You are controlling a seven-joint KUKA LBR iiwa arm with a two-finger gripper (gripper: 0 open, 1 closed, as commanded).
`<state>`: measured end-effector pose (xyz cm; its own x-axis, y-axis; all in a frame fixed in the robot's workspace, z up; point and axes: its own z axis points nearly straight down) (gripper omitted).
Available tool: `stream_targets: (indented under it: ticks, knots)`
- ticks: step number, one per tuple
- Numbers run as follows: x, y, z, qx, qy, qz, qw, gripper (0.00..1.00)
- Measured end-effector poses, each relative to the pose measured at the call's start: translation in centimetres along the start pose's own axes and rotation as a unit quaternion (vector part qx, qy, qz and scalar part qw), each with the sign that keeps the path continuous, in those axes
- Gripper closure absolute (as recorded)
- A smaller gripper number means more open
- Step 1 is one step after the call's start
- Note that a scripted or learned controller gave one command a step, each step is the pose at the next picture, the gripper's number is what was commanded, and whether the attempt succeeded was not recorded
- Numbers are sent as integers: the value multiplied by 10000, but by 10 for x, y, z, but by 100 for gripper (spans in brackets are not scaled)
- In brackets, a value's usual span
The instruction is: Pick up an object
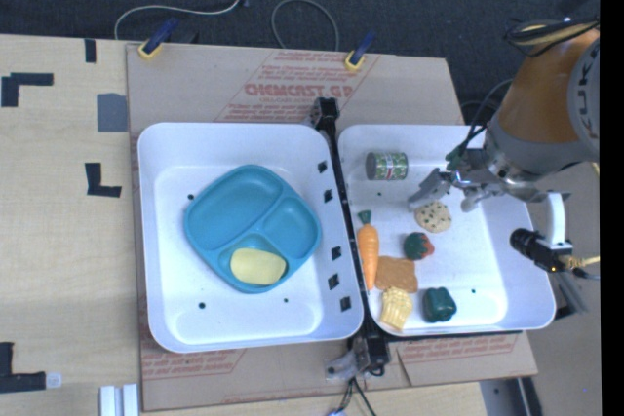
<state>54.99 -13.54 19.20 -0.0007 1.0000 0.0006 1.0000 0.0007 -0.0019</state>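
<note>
Blue sectioned plastic plate (255, 224) is sitting in the left white bin (156, 239), holding a yellow lump (257, 265). My gripper (449, 191) is hovering spread above the speckled round cookie (433, 217), right of the plate.

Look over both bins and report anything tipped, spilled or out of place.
One thing stands out: the small can at the back of the right bin lies on its side rather than upright. The blue divided plate sits skewed in the left bin, with a yellow piece in one compartment. Nothing looks spilled or damaged.
</note>
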Motion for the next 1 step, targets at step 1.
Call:
stream_targets:
  ticks: [1]
  knots:
    - [2, -37, 111, -31, -16, 14, 10000, 0]
